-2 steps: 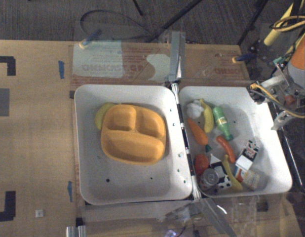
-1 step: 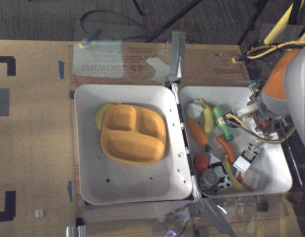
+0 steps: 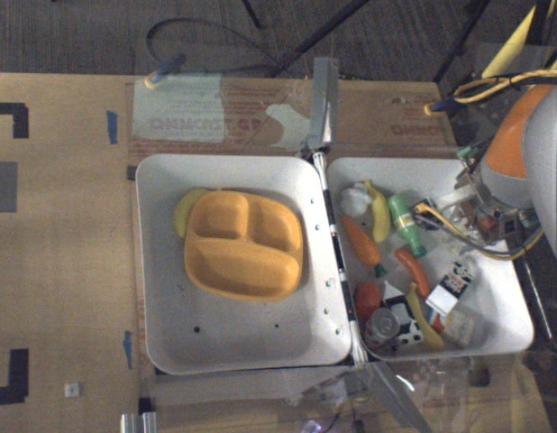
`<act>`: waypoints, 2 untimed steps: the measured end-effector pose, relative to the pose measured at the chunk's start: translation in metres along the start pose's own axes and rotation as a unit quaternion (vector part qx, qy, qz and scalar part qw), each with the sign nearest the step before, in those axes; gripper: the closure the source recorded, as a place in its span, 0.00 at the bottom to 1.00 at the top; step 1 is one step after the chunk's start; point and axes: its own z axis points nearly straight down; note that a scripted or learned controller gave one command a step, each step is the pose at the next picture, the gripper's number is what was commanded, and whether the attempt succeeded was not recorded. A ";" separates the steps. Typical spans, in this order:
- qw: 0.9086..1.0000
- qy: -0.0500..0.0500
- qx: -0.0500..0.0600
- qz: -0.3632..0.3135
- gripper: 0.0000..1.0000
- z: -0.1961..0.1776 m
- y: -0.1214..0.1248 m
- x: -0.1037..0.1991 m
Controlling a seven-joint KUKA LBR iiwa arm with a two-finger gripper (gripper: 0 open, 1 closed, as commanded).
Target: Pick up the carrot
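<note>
You see the slim orange carrot with a green tip (image 3: 361, 241) lying in the right white plastic bin (image 3: 504, 287), near that bin's left wall, just beside a yellow banana (image 3: 379, 213). The tool (image 3: 481, 216) hangs over that bin's right side; its state cannot be told.

Wooden bench (image 3: 62, 269); grey carpet floor (image 3: 107, 16); black tripod legs (image 3: 351, 7); blue tape marks (image 3: 111, 126).
</note>
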 end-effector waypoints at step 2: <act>0.977 0.000 -0.002 -0.214 1.00 -0.191 0.016 0.047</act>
